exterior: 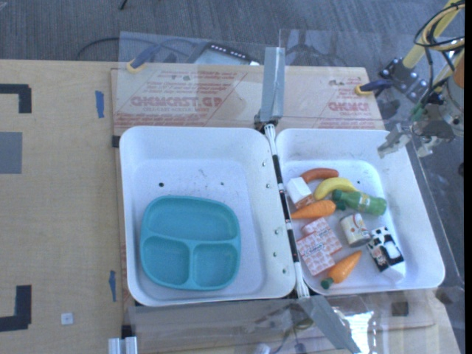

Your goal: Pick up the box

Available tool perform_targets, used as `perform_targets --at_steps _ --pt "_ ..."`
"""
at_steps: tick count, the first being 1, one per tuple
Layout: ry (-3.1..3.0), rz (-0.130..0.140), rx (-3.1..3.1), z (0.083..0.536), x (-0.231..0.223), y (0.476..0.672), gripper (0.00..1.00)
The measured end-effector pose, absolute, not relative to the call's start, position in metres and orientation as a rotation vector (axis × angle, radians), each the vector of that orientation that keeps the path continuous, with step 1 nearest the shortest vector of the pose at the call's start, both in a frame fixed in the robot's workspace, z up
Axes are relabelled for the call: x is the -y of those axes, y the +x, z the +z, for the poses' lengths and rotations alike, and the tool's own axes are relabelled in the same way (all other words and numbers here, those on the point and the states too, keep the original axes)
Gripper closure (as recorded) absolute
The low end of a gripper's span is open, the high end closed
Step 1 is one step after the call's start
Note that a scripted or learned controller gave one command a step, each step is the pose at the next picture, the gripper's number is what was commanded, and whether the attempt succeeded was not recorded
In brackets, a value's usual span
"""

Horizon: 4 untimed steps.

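Fingers unclear: our gripper (402, 140) hangs over the right bin's (424, 227) far corner, well apart from the box (319, 245) lying among toy food.

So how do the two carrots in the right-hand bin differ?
The upper carrot lies nearly level beside the banana; the lower carrot slants toward the bin's near edge. The upper one looks longer and slimmer, the lower stubbier, with a green end showing. Both are orange, in the same bin.
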State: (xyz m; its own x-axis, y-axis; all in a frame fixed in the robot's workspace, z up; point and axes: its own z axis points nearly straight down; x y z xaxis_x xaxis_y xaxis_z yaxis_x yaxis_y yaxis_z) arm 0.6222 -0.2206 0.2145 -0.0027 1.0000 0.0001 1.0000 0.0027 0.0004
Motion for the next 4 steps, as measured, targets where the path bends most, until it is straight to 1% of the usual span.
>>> perform_targets --at_steps 1,2,4 --pt "2.146 0.0 -2.296 0.12 0.15 0.662 0.0" --pt "2.167 0.001 -2.272 0.086 0.095 0.668 0.0" --pt "2.167 0.001 -2.273 0.086 0.095 0.668 0.0"
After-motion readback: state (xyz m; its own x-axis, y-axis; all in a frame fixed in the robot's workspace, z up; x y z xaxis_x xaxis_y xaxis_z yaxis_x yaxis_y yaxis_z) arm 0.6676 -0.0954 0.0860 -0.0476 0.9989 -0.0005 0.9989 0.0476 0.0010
